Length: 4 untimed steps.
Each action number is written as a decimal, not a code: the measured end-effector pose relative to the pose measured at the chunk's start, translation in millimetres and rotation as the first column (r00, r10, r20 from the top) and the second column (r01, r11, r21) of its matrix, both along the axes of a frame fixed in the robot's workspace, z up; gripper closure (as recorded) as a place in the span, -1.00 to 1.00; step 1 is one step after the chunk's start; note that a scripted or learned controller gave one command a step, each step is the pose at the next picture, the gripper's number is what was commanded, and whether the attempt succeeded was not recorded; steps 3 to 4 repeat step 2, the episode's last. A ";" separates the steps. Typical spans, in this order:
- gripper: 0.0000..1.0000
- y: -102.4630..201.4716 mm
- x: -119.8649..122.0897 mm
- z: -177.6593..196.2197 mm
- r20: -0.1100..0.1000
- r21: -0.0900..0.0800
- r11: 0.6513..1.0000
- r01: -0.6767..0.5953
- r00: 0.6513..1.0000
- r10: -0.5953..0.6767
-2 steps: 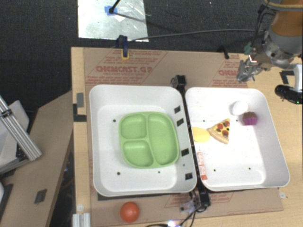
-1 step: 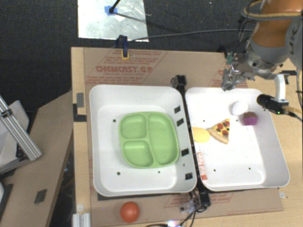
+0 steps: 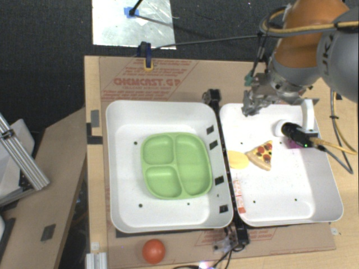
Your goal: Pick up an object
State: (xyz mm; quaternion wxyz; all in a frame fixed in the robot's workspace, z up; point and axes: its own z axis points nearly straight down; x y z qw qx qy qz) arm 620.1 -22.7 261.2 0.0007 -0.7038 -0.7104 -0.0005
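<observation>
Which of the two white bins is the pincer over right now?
The right bin, the one holding the pizza slice and a yellow piece; the pincer hangs over its far end. The left bin holds a green divided plate.

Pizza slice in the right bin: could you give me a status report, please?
Gripper over right bin, far-left corner. Pizza slice flat mid-bin, apart from gripper. Yellow piece beside its left edge.

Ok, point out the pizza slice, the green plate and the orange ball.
pizza slice (image 3: 262, 154), camera view, on its topped middle.
green plate (image 3: 160, 149), camera view, on its upper-left compartment floor.
orange ball (image 3: 153, 250), camera view, on its middle.
</observation>
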 end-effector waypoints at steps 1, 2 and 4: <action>1.00 53.7 -13.1 -19.1 0.000 0.000 1.000 0.000 1.000 0.000; 1.00 105.1 -24.3 -34.8 0.000 0.001 1.000 0.000 1.000 0.000; 1.00 105.1 -24.3 -34.8 0.000 0.001 1.000 0.000 1.000 0.000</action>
